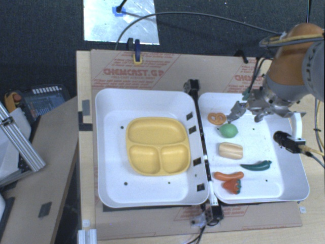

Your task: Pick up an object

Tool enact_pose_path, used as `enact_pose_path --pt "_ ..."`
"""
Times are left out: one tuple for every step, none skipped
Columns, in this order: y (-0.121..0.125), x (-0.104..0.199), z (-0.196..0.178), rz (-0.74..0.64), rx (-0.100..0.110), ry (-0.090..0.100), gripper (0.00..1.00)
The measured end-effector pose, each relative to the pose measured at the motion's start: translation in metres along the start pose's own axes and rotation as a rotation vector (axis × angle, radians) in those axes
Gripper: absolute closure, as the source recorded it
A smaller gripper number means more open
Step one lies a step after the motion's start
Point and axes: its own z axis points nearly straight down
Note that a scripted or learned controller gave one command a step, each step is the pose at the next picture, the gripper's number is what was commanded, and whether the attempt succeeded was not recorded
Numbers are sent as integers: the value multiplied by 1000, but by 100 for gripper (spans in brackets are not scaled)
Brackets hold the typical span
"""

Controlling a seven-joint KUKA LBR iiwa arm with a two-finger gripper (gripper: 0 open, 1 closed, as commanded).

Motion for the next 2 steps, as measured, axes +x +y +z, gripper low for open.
enact_pose_path --pt "3 0 -8 -2 -14 -2 0" --pt "2 -1 55 0 -10 -1 0"
